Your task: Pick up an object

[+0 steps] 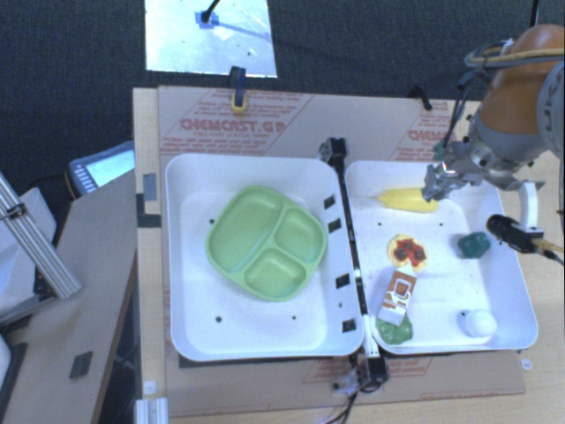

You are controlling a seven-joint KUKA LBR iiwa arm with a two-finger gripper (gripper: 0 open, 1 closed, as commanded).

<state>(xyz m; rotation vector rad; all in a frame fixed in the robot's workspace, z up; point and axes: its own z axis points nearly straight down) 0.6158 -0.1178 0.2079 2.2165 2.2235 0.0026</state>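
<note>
My gripper [436, 186] hangs low over the back of the right bin [508, 263], right at the right end of a yellow banana-shaped object [406, 200]. In the same bin lie a small pizza-like disc [407, 251], a brown and white carton [399, 294], a green leafy piece [394, 331], a dark green lump [473, 245] and a white ball [479, 322]. The banana still rests on the bin floor.
The left bin [190, 237] holds a light green divided plate [267, 243]. A black divider with clips [344, 237] runs between the bins. A black part on the arm [508, 230] juts over the right bin's right side.
</note>
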